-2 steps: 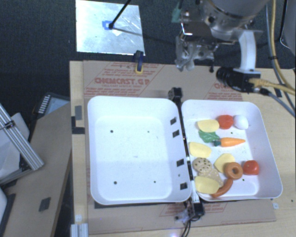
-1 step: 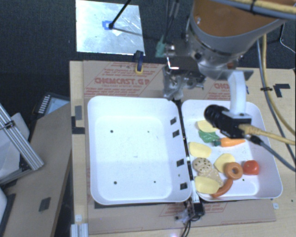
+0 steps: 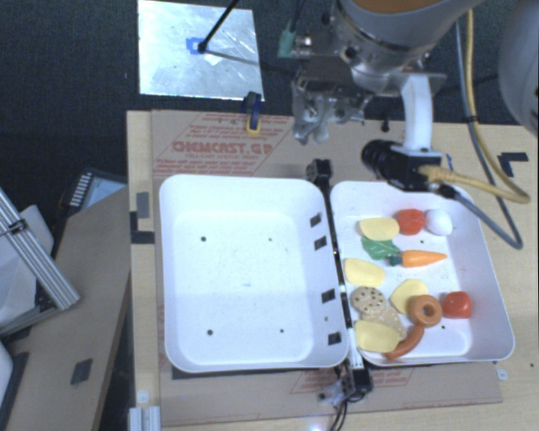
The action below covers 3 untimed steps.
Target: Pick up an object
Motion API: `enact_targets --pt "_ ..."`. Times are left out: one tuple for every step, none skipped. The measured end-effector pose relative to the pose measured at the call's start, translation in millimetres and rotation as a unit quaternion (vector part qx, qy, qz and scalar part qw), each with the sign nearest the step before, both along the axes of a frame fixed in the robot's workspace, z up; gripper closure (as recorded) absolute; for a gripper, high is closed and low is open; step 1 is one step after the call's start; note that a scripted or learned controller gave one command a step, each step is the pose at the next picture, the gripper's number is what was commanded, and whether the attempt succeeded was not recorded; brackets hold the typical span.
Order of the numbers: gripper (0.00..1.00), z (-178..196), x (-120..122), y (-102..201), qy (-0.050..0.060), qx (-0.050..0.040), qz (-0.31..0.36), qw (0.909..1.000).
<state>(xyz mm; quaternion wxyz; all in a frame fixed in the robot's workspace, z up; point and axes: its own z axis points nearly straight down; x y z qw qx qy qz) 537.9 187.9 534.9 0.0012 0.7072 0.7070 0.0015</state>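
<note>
The arm [image 3: 396, 25] looms closest, its gripper [image 3: 324, 118] hanging above the bench beyond the right bin [image 3: 484, 278]; whether it is clenched, I cannot tell. In that bin lie a carrot [image 3: 421, 258], donut [image 3: 426, 311], cookie [image 3: 366, 298] and tomato [image 3: 411, 220].

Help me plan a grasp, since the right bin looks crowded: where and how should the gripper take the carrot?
Probably grip the carrot across its thick orange middle, coming straight down from above. It lies flat, pointing toward the bin's right wall, with bare floor above and below its narrow body for the fingers. Its green leafy end sits close to yellow pieces, so avoid that end. The gripper hangs above the bench behind the bins.
</note>
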Motion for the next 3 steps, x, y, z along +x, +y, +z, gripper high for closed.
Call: enact_targets --pt "1.00 0 55 -2 0.000 -0.0002 0.000 1.0000" --pt "1.00 0 -1 32 0.002 0.0006 0.004 1.0000" --pt "1.00 1 72 27 -0.001 0.0004 0.000 1.0000"
